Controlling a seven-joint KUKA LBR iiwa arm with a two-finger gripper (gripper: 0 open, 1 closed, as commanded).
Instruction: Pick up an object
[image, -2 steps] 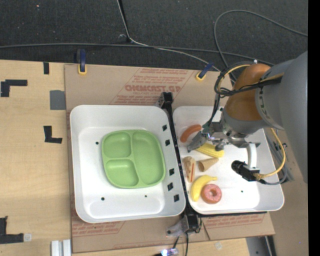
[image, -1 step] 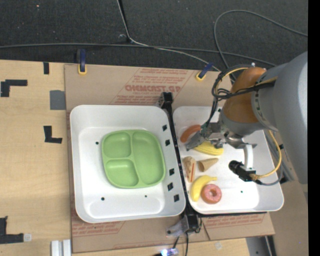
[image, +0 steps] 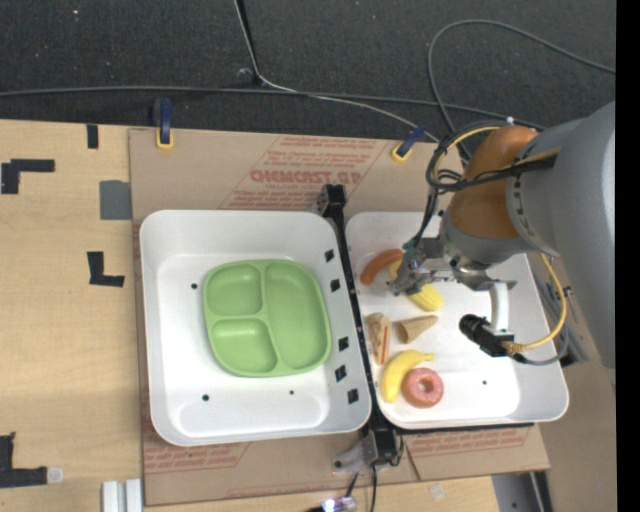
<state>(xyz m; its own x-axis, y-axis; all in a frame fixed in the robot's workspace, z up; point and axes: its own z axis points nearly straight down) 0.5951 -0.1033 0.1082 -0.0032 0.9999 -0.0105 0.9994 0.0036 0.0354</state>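
Low over the right bin (image: 540, 405) hangs the gripper (image: 415, 280), its dark fingers down among the toy food near that bin's upper left corner; whether they are parted or closed, or grip anything, cannot be told from this slanted view.

Going left to right: the left bin (image: 165, 400) carries a green divided plate (image: 267, 317) lying flat near its middle, three compartments showing. In the right bin, close to the left wall, lies an orange sausage-like piece (image: 379, 266), long axis slanting up toward the right. Below it sits a small tan piece (image: 377, 335) with its length running up and down the bin. Beside that a tan cone (image: 416, 326) lies on its side, its length running left to right. A small yellow piece (image: 428, 298) rests just under the fingers — touching or not, unclear. Toward the lower edge a banana (image: 398, 374) curves from lower left up to the right, and a pink doughnut (image: 424, 387) lies against it.

The arm (image: 560, 210) comes in from the right, its orange band (image: 490, 185) above the wrist — cables looping round it.
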